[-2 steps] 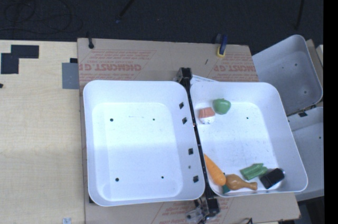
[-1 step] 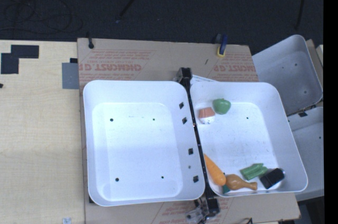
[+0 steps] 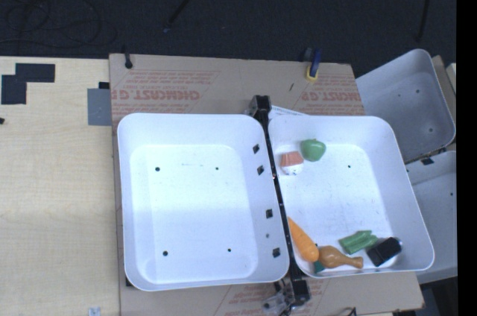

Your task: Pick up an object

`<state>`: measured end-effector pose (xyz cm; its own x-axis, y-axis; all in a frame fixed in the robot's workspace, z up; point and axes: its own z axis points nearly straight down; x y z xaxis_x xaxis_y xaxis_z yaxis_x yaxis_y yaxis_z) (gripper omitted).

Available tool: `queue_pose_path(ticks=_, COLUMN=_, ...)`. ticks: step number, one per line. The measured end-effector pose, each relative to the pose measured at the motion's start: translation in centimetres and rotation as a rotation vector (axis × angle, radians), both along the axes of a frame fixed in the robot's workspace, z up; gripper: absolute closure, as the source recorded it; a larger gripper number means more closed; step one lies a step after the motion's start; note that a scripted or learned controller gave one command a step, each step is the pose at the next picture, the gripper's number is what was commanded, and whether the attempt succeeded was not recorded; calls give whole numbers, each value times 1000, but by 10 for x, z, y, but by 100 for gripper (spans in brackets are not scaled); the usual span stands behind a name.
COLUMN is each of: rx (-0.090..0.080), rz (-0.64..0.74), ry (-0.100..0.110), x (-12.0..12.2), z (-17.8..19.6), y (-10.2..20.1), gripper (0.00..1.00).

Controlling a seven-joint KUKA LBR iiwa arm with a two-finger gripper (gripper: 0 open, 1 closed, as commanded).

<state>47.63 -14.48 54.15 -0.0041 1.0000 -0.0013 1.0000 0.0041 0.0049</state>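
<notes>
Nearest the camera, in the near corner of the right bin (image 3: 399,158), lies a tight cluster: an orange carrot-shaped piece (image 3: 301,238) with its long axis slanting from the middle wall toward the near rim, a tan gourd-shaped piece (image 3: 340,258) touching its lower end and lying almost along that rim, a green pod-like piece (image 3: 356,241) just beside it, and a black block (image 3: 384,251) hard against the rim. Farther back in the same bin, well apart from the cluster, a round green piece (image 3: 314,150) sits just beside a small orange-and-white piece (image 3: 291,160) near the middle wall. Every candidate therefore lies in the bin on the arm's own side, so the reach should be short; the far pair looks the freer choice, since the near things crowd each other and the rim. Whether the gripper is open or closed I cannot tell. Beyond the left bin (image 3: 123,180), the cardboard sheet (image 3: 223,83) on the bench (image 3: 52,180) carries red print, upside down, that seems to read "CHEMCAST"; a yellow-and-blue clip (image 3: 313,68) holds its far edge.
</notes>
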Motion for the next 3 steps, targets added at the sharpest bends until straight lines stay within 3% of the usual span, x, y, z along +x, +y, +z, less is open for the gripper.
queue_pose_path(ticks=1, rx=2, rz=-5, ry=11, x=0, z=-46, y=-18, gripper=100)
queue_pose_path(ticks=2, rx=0, rz=-2, ry=3, x=0, z=-2, y=3, gripper=100)
queue_pose_path(ticks=3, rx=0, rz=-5, ry=7, x=0, z=-4, y=-20, gripper=100)
